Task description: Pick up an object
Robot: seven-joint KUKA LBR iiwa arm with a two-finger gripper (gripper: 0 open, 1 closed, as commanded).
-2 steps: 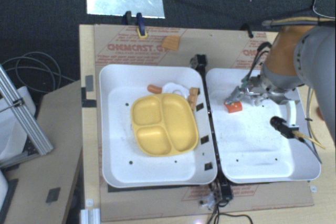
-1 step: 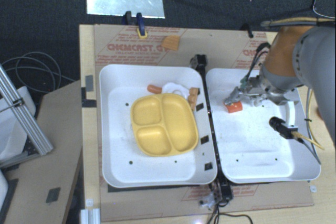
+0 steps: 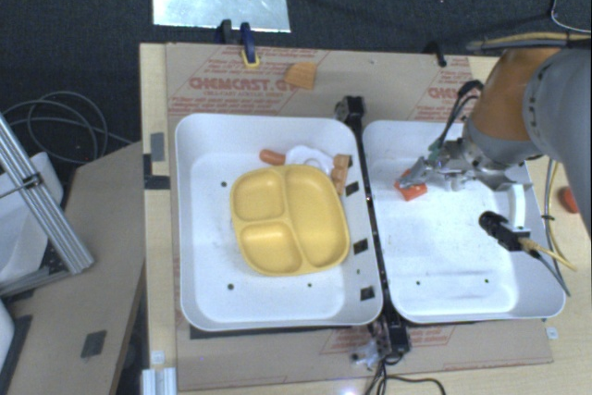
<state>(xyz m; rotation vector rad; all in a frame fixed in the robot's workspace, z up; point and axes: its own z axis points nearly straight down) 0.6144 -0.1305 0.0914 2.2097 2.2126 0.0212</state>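
Right bin (image 3: 462, 291) | tool (image 3: 418, 176) (grip unclear) at orange block (image 3: 412, 191)

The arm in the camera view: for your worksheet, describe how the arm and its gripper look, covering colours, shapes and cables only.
The arm is thick, rounded and grey, with an orange band above the wrist. Thin dark cables run along the band toward the gripper, a small metallic grey assembly with darker parts.
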